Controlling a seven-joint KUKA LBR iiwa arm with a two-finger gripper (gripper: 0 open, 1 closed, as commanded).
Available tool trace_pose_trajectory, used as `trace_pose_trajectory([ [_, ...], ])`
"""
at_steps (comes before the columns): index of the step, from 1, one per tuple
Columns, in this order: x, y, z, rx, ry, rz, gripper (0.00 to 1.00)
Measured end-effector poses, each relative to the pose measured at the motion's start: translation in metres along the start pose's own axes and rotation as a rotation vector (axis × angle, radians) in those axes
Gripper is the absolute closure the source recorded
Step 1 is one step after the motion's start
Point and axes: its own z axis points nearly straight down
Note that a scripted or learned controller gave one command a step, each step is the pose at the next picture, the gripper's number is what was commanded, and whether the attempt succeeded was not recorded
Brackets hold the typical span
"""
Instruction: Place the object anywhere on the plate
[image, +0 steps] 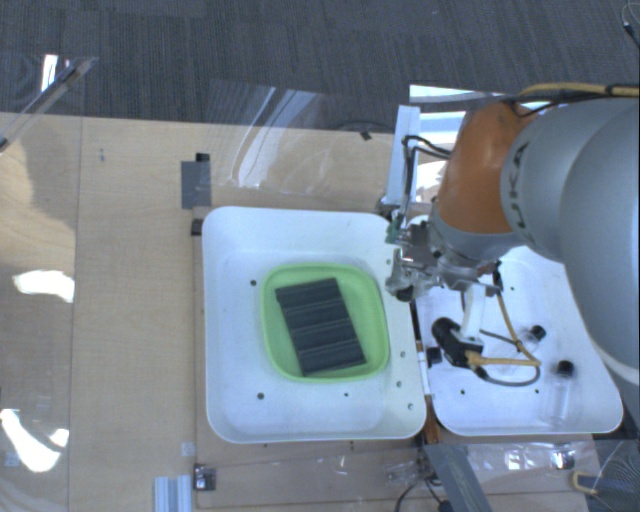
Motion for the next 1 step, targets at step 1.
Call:
trace_pose_trajectory([
  [1, -0.0002, 0.0001, -0.0001, 0.000, 0.000, 0.001, 0.00],
])
